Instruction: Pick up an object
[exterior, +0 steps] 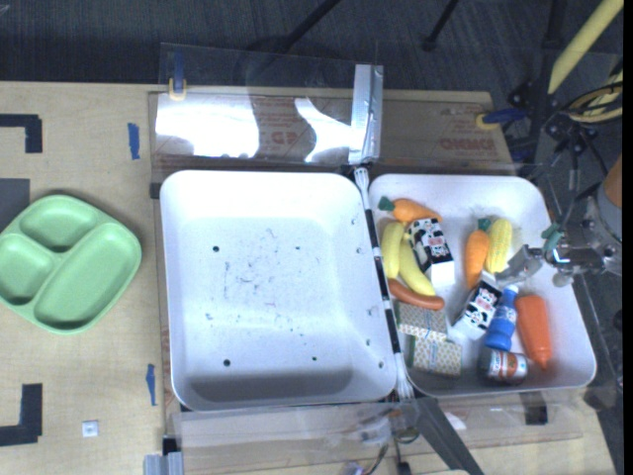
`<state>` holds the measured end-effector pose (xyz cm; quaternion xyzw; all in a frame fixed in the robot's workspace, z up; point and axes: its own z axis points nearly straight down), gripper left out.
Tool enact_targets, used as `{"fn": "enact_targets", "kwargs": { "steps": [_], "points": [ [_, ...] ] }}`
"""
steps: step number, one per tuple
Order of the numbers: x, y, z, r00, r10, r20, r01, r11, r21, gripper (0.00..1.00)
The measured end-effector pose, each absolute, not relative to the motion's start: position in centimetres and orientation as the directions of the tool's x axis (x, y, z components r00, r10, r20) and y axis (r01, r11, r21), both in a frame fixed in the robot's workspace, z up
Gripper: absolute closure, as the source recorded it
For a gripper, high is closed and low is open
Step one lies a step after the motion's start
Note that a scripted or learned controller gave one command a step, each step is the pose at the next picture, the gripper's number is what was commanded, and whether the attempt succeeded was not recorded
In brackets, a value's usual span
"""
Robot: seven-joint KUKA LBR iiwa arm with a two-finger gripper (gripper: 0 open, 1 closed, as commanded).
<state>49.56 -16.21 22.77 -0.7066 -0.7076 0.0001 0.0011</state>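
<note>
A: Start with the big things. What's on the bench?

B: The shallow white plastic right bin is my landmark. Touching its left wall sits the matching left bin. Well to the left of that lies a green three-compartment plate.

A: And inside the right bin?

B: A clutter. Near its left wall, a yellow plastic banana lies against a black-and-white cow-print carton, with a patterned flat packet toward the front-left corner. Toward the right wall, a long orange plastic carrot; beside it a blue bottle and a small printed can at the front. Further back, a smaller orange carrot touches a yellow corn cob.

A: The arm?

B: The gripper hangs over the bin's right-hand side, just above the corn and the long carrot. I judge no object is between its fingers, but whether they are spread or closed I cannot tell; the metal blurs together.

A: So what could go wrong?

B: The pieces are packed touching one another. A descent here could land on two toys at once, or pinch a rounded carrot off-centre so it squirts sideways. Nearness to the right wall could also catch a finger on the rim.
</note>
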Motion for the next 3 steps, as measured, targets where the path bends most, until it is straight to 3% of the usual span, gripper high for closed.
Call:
{"fn": "enact_targets", "kwargs": {
  "steps": [1,2,3],
  "points": [
    [56.3,-20.5,13.9,0.254,0.967,0.0,0.967,-0.254,0.001,0.0],
    [59.2,-20.7,9.7,0.211,0.977,0.014,0.977,-0.211,0.013,0.0],
    [58.9,-20.7,9.9,0.209,0.978,0.007,0.978,-0.209,0.009,1.0]
  ]
}}
